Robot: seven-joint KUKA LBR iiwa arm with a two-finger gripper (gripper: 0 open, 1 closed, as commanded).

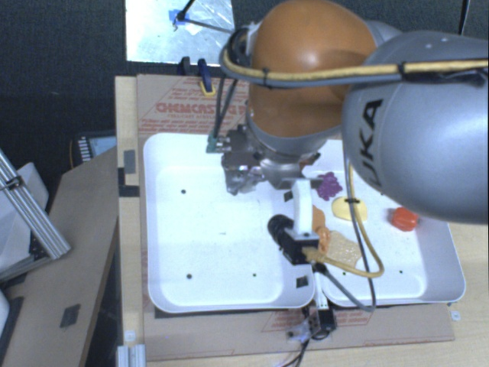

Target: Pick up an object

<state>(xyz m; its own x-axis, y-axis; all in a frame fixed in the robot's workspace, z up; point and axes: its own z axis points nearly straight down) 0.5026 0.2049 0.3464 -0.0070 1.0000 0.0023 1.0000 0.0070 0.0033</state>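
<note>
My gripper point(243, 178) hangs over the back right part of the left white bin point(191, 235), with nothing visible under or in it. The arm's orange band and grey body cover much of the right white bin point(416, 274). In that right bin lie a purple knobbly piece point(329, 185), a pale yellow piece point(351, 211), a red-orange piece point(404, 219) and a tan, partly see-through piece point(340, 248) near the front left corner. All of these lie to the right of the gripper, apart from it.
Both bins rest on a printed cardboard sheet point(183, 105). A shiny foil sheet point(179, 17) and a blue clamp point(204, 73) sit behind the bins. An aluminium rail point(30, 220) lies at the far left, off the bench.
</note>
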